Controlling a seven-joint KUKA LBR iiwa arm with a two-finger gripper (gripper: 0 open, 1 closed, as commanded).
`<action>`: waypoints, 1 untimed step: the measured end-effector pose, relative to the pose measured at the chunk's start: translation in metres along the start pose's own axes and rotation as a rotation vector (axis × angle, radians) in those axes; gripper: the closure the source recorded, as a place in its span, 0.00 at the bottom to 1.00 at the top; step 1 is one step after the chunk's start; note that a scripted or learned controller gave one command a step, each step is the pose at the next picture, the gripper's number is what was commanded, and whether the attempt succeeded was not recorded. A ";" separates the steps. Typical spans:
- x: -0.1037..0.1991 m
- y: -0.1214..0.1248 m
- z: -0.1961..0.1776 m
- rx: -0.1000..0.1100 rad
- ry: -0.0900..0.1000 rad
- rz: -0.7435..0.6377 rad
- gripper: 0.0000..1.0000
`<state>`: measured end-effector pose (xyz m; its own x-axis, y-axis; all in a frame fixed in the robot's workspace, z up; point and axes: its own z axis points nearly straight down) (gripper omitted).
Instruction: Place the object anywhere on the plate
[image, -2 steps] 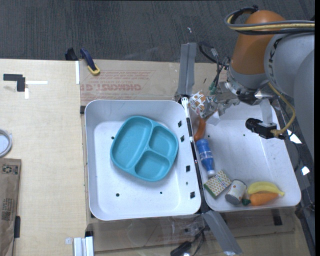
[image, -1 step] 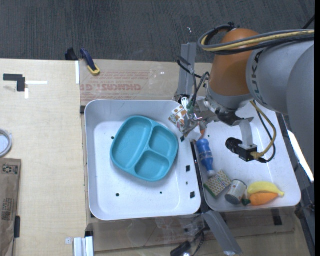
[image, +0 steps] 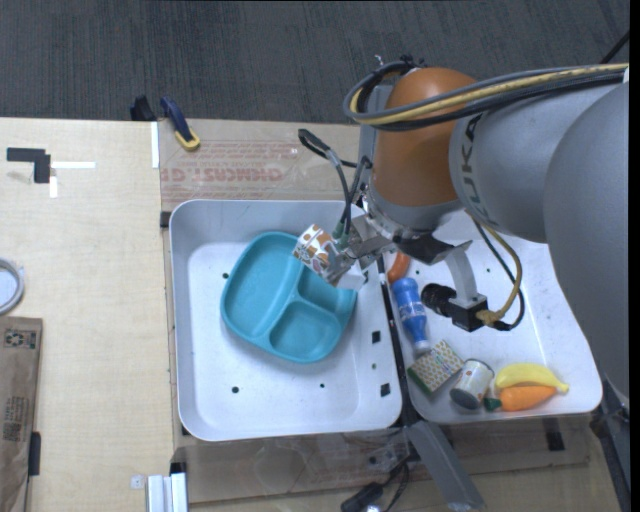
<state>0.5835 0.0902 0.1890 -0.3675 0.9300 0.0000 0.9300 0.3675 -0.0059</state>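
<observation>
The hand (image: 345, 255) grips a small patterned carton (image: 313, 248) between its fingers, holding it over the upper right rim of the blue plate (image: 275, 300). The plate lies in the left white bin (image: 200, 400). Right of the plate, a blue bottle (image: 408, 310) lies in the other bin.

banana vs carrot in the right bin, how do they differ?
Colour: the banana is yellow, the carrot is orange. Shape: the banana curves, the carrot is straighter and tapers. Position: the banana lies farther from the bin's near edge, the carrot just in front of it. Both lie flat, side by side, lengthwise across the bin's near right corner.
</observation>
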 end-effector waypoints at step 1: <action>-0.001 0.000 0.000 0.000 0.000 0.001 0.00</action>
